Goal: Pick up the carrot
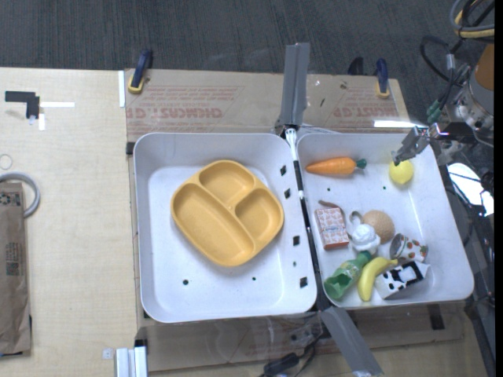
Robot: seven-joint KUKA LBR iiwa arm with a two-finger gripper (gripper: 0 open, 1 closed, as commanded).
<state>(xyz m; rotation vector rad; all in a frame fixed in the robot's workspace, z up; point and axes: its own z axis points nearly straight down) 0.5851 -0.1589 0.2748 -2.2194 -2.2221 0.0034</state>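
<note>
The claw (pixel 410 144) hangs at the far right corner of the right bin (pixel 454 225), its dark fingers angled down and to the left; whether they are spread or pressed together cannot be told, and nothing sits between them. A yellow lemon (pixel 402 172) lies just below the claw, near its tips but apart from them.

The carrot (pixel 334 166) lies to the left of the claw, well apart from it, flat on the bin floor near the far wall — orange body pointing left, green stub toward the lemon.

Further from the claw, toward the near wall of the same bin, sits a cluster: a small red-and-white carton (pixel 331 226), a brown round piece (pixel 380 225) touching a white piece (pixel 364 237), a green bottle (pixel 343 276), a banana (pixel 369 277) leaning against a black-and-white item (pixel 402 278), and a speckled piece (pixel 410 250) just above that.

Far to the claw's left, across the divider, the left bin (pixel 157 250) holds a yellow sectioned plate (pixel 227 211). Both bins rest on the counter (pixel 63 155), with cardboard (pixel 204 100) beneath their far edge.
</note>
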